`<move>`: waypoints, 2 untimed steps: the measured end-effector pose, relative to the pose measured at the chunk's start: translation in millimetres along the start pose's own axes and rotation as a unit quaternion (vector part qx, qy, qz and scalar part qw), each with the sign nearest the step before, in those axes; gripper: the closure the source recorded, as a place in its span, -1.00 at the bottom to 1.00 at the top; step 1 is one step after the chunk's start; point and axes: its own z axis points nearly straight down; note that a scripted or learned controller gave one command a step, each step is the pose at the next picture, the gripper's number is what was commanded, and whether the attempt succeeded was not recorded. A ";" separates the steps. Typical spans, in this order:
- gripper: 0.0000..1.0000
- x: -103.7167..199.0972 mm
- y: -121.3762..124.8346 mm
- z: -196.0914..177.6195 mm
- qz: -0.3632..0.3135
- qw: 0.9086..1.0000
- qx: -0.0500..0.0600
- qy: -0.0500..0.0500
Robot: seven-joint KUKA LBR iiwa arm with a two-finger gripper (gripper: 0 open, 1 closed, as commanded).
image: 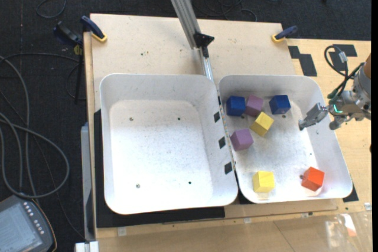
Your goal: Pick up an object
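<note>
The right bin [328, 127] holds several small cubes. Along its far side sit a blue cube [236, 105], a purple cube [254, 105] and a second blue cube [279, 104]. A yellow cube [262, 123] and a purple cube [241, 139] lie just nearer. Close to the front wall are another yellow cube [263, 181] and an orange cube [313, 179]. My gripper [325, 120] hangs over the bin's right rim, open, with nothing between its fingers. It is right of the second blue cube and above the orange cube in the view.
The left bin [118, 127] sits beside the right one, and they meet at a middle wall [221, 133]. A slanted metal pole [180, 0] rises from the back of the bench. Clamps [94, 29] [284, 33] mark the board's far corners. Cables lie on the floor.
</note>
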 end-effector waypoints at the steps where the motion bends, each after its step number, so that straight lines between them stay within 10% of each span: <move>1: -1.00 0.0 0.8 -2.2 0.000 1.000 -0.002 -0.001; 2: -1.00 0.6 6.3 60.2 0.001 1.000 0.001 0.000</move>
